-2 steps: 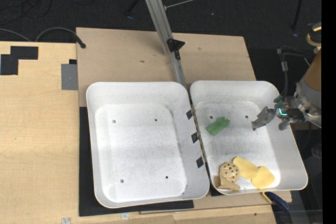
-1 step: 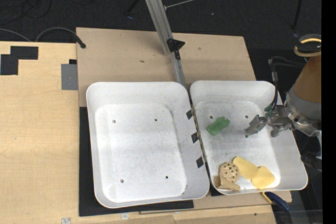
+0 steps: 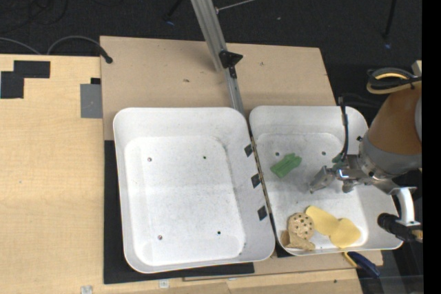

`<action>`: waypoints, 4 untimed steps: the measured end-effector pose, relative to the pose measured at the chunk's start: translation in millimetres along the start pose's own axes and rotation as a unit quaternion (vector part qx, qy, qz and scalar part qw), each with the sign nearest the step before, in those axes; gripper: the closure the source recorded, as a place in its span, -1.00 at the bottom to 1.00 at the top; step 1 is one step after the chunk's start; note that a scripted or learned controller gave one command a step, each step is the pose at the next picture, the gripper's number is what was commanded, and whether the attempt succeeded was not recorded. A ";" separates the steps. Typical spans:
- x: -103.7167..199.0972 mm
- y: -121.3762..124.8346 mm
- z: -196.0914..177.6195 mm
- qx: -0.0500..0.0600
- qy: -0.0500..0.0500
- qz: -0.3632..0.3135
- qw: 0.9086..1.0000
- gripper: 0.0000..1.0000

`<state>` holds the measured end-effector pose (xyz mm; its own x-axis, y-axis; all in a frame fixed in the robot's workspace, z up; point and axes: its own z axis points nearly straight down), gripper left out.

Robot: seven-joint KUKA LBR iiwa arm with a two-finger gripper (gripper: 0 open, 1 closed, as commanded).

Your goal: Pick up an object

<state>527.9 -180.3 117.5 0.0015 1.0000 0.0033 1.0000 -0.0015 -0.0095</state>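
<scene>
The gripper (image 3: 321, 180) hangs low over the middle of the right bin (image 3: 303, 122), reaching in from the right under the grey wrist and its orange band; its metal fingers point left and down toward the bin floor, but at this size they blur together — I cannot tell whether they stand apart or closed, and nothing shows between them. Just to its left, apart from it, lies a small green object (image 3: 285, 164), tilted; nearer the front of the same bin rests a yellow, banana-like object (image 3: 334, 226), and touching that one's left end a tan, speckled object (image 3: 299, 226) against the near rim. The left bin (image 3: 124, 124) sits alongside — the two rims meet at a row of black clips (image 3: 255, 180).
</scene>
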 end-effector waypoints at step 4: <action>15.6 0.7 -84.3 -0.006 -0.002 -0.002 1.000 1.00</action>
<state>529.4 -165.0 201.8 -0.0016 1.0000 -0.0002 1.0000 0.0016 0.0027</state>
